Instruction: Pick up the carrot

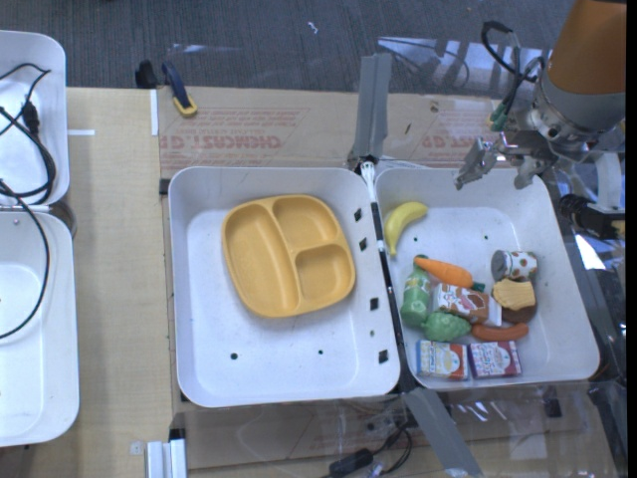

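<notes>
Clearly we find the carrot (444,270), its long axis slanting away from the banana (402,223), lying well below the spread, unladen pincer (500,165).

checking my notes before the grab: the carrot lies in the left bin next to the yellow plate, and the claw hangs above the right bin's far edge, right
Not quite. The camera view shows the carrot in the right bin, among the other toy foods below the banana. The yellow plate sits alone in the left bin. The claw does hang above the right bin's far edge.
</notes>
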{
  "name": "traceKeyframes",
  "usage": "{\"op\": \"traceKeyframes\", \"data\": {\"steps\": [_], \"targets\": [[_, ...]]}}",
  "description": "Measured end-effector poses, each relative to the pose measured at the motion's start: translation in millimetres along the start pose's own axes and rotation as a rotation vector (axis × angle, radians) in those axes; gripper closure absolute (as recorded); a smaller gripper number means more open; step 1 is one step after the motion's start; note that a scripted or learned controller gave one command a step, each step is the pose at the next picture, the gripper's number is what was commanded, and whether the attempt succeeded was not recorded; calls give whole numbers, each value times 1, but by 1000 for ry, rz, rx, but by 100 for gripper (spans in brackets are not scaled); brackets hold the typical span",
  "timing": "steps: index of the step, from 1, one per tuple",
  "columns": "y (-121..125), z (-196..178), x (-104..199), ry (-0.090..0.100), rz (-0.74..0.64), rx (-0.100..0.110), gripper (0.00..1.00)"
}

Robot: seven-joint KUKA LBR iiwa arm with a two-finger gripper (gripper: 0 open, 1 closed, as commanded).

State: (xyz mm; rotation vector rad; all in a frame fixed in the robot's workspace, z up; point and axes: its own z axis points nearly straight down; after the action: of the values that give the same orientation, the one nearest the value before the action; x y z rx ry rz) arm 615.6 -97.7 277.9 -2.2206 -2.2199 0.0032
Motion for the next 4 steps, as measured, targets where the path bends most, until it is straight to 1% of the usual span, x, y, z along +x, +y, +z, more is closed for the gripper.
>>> {"op": "traceKeyframes", "data": {"steps": [1,2,3,4], "targets": [[-16,128,-12,0,-96,1,0],[-72,187,-13,0,-123,0,0],[-71,178,-14,-1,-119,-3,100],[-26,87,66,-1,188,0,100]]}}
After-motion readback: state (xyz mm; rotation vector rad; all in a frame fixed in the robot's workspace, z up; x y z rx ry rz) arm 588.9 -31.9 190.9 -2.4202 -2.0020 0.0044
